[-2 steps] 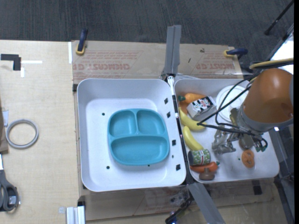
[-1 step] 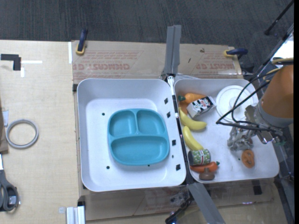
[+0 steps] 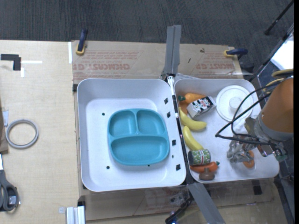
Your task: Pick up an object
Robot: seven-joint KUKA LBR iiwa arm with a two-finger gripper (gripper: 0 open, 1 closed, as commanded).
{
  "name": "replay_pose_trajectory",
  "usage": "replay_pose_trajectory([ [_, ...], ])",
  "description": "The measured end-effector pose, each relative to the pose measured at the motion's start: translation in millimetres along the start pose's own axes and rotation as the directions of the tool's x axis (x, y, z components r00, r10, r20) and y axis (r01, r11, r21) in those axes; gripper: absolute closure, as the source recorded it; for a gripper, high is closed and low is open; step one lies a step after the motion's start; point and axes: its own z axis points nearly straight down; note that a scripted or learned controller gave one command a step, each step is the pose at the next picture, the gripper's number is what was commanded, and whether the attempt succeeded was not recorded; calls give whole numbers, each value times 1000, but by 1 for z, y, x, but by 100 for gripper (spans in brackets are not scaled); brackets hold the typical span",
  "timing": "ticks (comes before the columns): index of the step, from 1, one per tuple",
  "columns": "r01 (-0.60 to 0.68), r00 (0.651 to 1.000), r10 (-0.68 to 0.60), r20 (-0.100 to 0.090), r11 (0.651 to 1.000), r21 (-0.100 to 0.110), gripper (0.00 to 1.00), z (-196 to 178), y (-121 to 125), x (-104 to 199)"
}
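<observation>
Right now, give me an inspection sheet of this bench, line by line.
Surface: pale wooden bench with cardboard under two white bins.
Job's things: right bin holds two bananas, a small carton, a white plate, a green can and small orange and red items.
Clutter: left bin holds a blue divided plate; tape roll and scissors lie at the bench's left.
Grippers: gripper low over an orange item in the right bin's near corner.
Cables: black cables loop above the wrist.
Surroundings: dark carpet; clamps at the cardboard edge.
</observation>
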Motion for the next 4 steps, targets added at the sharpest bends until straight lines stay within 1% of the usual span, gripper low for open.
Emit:
replay_pose_trajectory([
  [1,100,995,-100,0,995,0,100,0,44,-16],
  [2,20,1000,-20,1,1000,1,100,-4,27,-60],
  [3,28,1000,-28,3,1000,1,100,-100,73,-104],
  [4,197,980,-197,1,980,1,100,-38,22,-121],
])
